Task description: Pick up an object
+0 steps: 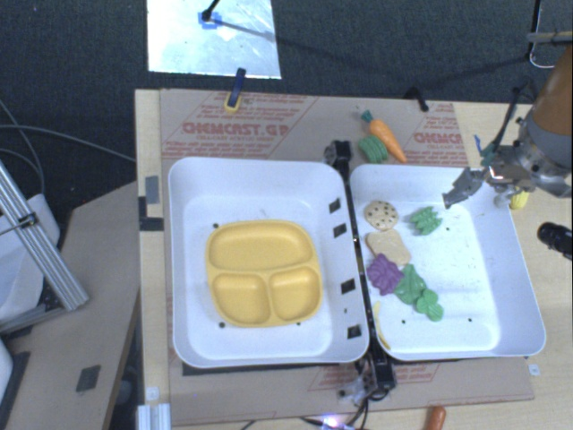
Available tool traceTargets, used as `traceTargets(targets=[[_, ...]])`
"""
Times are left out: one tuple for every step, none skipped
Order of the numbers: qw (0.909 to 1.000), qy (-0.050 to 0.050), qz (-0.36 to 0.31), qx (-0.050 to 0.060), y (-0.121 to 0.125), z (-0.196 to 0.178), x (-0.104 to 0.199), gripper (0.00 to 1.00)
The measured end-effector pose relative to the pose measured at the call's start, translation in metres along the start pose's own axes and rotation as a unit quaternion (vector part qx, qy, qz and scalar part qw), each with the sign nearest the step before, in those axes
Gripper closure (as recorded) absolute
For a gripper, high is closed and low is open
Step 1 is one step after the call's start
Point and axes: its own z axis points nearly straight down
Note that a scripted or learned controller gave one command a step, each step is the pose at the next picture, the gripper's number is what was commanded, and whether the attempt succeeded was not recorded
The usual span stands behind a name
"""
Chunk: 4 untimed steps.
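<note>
Hovering over the right bin near the green toy, claw apart and empty, needing to drop down.

We're reaching in from the right w/ our arm, gripper hanging low, angled left.

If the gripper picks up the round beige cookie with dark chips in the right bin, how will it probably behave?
The round beige cookie with dark chips looks flat and low, so fingers may slip over it. It seems a stiff, probably light toy. Lying flat on the right white bin, it should slide, not roll.
</note>
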Motion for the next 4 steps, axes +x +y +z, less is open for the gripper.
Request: traceTargets(targets=[[1.0, 0.0, 0.003, 0.005, -0.01, 0.126, -0.053, 0.0], [1.0, 0.001, 0.002, 0.003, -0.069, 0.119, -0.021, 0.0], [1.0, -0.001, 0.002, -0.001, -0.061, 0.088, -0.052, 0.0], [1.0, 0.001, 0.002, 0.002, -0.104, 0.117, -0.05, 0.0]])
